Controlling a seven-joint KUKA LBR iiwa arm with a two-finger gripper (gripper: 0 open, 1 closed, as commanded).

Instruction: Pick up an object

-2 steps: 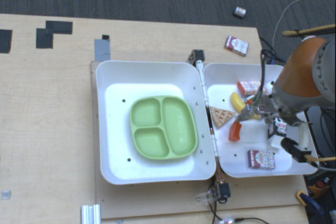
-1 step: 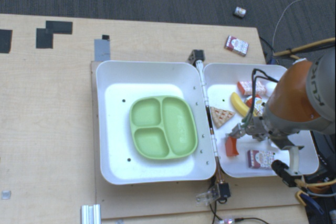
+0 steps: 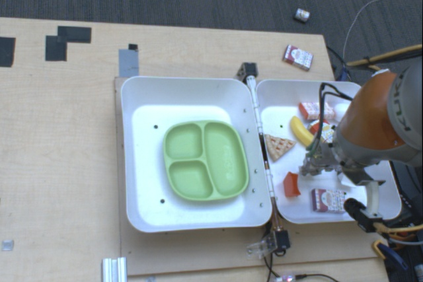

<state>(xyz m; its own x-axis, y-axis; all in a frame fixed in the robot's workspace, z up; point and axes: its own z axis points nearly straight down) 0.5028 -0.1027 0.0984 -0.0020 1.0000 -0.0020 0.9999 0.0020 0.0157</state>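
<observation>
The right bin [image 3: 277, 208] holds a yellow banana [image 3: 301, 131], a triangular waffle-like slice [image 3: 279, 146], a small red block [image 3: 291, 185], a red-and-white packet [image 3: 328, 200] and a red-and-white box [image 3: 309, 110]. My gripper [image 3: 312, 166] hangs low over the middle of this bin, just right of the slice and above the red block. The arm's grey wrist and orange band [image 3: 370, 119] cover the bin's right part. A small red item [image 3: 322, 128] peeks out beside the banana, partly hidden by the arm.
The left bin [image 3: 142, 142] carries a green three-compartment plate [image 3: 205, 160]. A small red box [image 3: 298, 57] lies on the bench behind the right bin. A clamp [image 3: 248, 70] sits at the bins' shared back edge.
</observation>
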